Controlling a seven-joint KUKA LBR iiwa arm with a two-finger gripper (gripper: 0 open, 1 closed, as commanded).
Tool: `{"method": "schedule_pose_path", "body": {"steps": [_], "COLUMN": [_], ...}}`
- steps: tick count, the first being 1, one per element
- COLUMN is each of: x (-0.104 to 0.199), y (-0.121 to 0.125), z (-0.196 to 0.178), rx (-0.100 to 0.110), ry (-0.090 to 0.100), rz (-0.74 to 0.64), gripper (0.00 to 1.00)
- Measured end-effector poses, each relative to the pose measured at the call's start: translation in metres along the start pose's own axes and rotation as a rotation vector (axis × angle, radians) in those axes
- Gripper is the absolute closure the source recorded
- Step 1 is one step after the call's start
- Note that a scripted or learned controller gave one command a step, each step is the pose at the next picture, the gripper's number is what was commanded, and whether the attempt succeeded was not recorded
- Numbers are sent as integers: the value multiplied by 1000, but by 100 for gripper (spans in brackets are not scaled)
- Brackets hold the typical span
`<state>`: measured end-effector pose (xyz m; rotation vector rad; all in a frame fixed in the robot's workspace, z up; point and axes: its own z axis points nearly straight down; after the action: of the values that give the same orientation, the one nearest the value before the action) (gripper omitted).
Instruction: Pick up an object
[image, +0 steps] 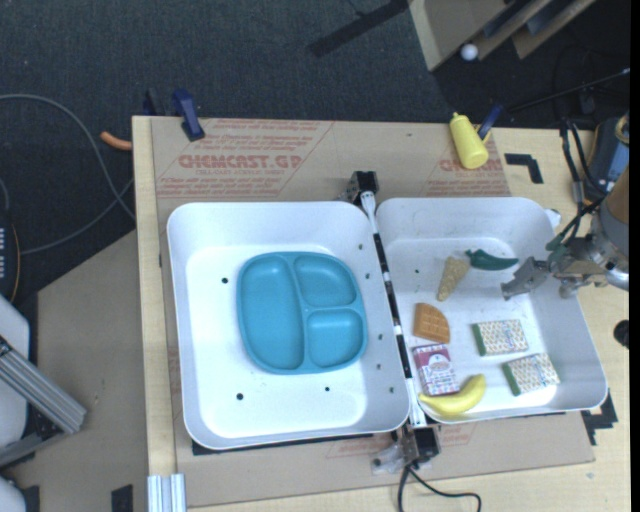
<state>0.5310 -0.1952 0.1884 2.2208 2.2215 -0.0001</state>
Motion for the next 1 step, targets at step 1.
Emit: {"method": "schedule_pose_path", "body": {"steps": [1], "x": [49], "y": [90], "z": [105], "rx": [1], "ry": [1], "rz": [0], "gripper": [0]}}
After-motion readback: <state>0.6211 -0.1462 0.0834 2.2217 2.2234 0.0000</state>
